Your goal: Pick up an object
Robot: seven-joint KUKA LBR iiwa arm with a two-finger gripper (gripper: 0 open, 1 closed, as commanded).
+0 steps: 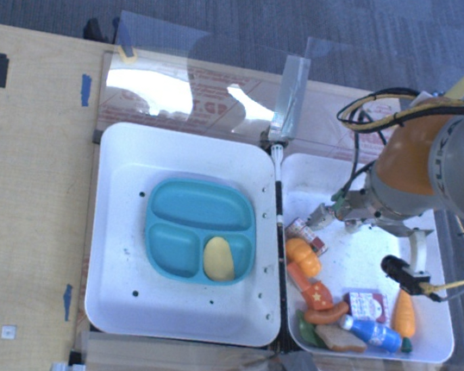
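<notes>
A: Item one, the worktop (17, 216)?
B: Pale wood, bearing two shallow white bins side by side. Left bin (102, 291) holds a teal divided plate (199, 227); a yellow potato-shaped piece (219, 259) lies in the plate's lower right compartment.

A: Item two, the right bin (443, 340)?
B: Toy foods clustered along its left and lower edges: an orange piece (302, 258) near the dividing wall, a red-and-orange piece (318, 295) just below it, a red sausage-like piece (330, 313) and a green piece (307, 330) beside a slice of bread (340, 339). A small blue-and-white bottle (374, 335) lies on its side next to a red-and-white packet (367, 304). A carrot (405, 313) lies near the right wall.

A: Item three, the arm?
B: Grey, orange band, entering from the right. Its hand (310, 234) is low in the right bin's upper left, just above the orange piece.

A: Hand spread or pinching?
B: Cannot tell; nothing is seen between the fingers.
</notes>
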